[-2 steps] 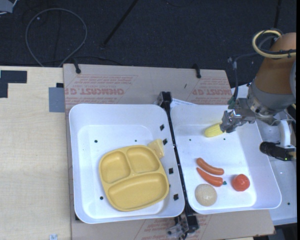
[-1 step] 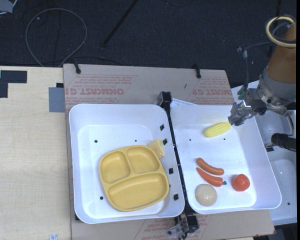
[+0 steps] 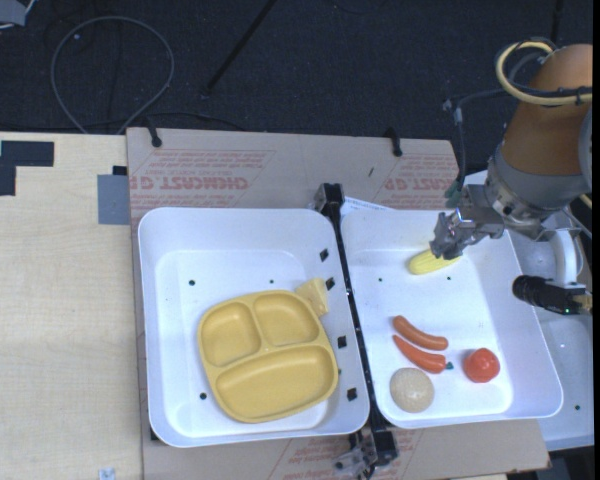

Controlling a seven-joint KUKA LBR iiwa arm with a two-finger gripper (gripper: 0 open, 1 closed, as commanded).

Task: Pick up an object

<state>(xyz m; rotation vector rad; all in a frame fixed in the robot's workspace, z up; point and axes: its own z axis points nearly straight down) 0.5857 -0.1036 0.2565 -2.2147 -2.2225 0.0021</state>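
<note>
In the left bin [image 3: 165,268] lies a yellow divided tray [image 3: 268,355] with a small yellow block [image 3: 314,294] at its upper right corner, while the cardboard [image 3: 280,173] behind the bins carries upside-down red print too blurred to read. In the right bin [image 3: 525,368] are a pale round item [image 3: 412,389], two sausages [image 3: 420,344], a tomato [image 3: 482,365] and, toward the back, a yellow banana [image 3: 432,262]. The banana's long axis runs left to right, slightly tilted, and it lies directly beneath and a little left of the gripper [image 3: 448,242]; whether the fingers are apart or closed on it I cannot tell.
</note>
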